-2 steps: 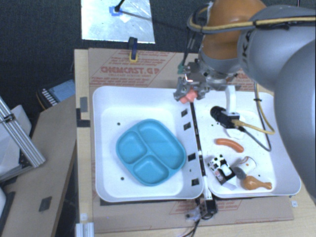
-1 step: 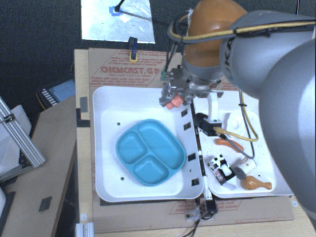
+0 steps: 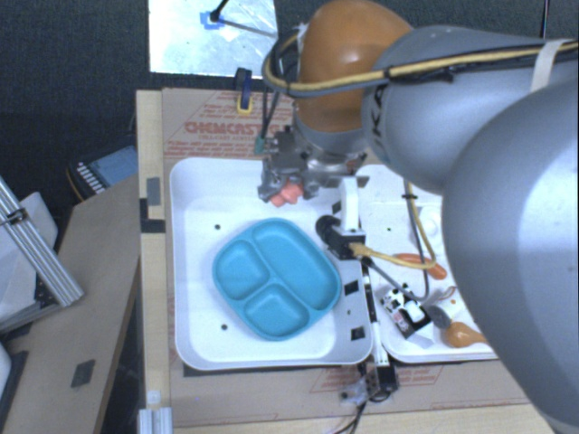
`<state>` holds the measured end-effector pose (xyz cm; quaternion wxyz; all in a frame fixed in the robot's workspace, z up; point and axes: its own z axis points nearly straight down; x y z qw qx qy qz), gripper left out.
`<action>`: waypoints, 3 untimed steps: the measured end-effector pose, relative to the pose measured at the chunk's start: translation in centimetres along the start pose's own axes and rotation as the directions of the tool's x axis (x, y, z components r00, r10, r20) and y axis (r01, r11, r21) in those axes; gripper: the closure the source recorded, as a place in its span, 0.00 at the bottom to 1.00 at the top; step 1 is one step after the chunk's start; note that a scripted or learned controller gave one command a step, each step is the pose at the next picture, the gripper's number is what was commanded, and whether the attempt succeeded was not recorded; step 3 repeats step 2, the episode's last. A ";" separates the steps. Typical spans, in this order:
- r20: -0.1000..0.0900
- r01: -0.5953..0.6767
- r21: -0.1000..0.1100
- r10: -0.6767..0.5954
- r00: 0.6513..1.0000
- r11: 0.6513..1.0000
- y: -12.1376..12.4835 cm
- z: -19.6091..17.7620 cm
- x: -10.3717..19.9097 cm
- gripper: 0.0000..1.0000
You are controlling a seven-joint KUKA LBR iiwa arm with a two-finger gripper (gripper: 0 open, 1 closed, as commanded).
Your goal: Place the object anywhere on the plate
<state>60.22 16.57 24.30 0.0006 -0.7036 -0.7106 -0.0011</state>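
Camera view puts my gripper (image 3: 282,188) just beyond the blue plate (image 3: 276,278), clamped on a small pink object (image 3: 289,193). I carry it raised so it clears the plate's rim before I set it down.

Bright, even overhead light washes the white bins (image 3: 194,242) nearly featureless, the arm (image 3: 479,152) looms soft and out of focus, shadows faint.
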 end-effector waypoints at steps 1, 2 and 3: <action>0.000 -0.001 0.000 0.001 1.000 1.000 0.1 1.4 4.6 1.00; 0.002 -0.005 0.000 0.005 1.000 1.000 0.2 1.3 4.3 0.00; 0.002 -0.005 0.000 0.005 1.000 1.000 0.2 1.3 4.3 0.00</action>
